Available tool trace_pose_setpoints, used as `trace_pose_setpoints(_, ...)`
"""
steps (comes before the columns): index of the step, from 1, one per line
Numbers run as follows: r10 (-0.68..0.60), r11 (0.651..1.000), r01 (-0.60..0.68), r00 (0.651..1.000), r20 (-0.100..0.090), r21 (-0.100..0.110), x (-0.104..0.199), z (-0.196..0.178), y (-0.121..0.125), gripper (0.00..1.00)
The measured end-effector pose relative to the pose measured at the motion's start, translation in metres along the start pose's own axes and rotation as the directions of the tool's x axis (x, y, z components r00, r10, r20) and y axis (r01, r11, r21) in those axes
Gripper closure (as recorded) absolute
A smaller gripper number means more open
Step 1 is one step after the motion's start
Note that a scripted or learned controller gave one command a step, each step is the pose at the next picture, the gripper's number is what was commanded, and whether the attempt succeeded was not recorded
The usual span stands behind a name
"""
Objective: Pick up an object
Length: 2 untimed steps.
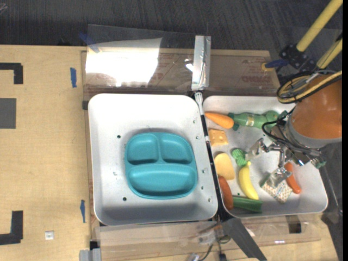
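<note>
At the near edge of the right bin [318, 197], a dark green cucumber [247, 203] and a red piece [225, 192] are seen, with a yellow banana [248, 181] and a small patterned block [278, 190] just behind them. The gripper [281, 173] is lowered directly over that block, beside an orange-red sausage [294, 184]; whether anything is grasped cannot be told. Farther back, a carrot [219, 120] and a green bottle [252, 119] are laid along the far wall, while a teal divided plate [160, 164] is set in the left bin [103, 118].
</note>
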<state>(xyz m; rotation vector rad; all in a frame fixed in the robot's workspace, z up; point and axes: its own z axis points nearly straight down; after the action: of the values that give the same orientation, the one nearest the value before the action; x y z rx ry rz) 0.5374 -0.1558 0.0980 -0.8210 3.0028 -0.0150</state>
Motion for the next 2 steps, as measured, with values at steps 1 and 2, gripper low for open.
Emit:
trace_pose_setpoints(1, 0.145, 0.989, -0.145, 0.989, 0.002, -0.002, -0.087, 0.003, 0.027, 0.0)
trace_pose_setpoints(2, -0.058, 0.998, 0.058, 0.998, -0.001, 0.0, -0.044, 0.003, -0.017, 0.0)
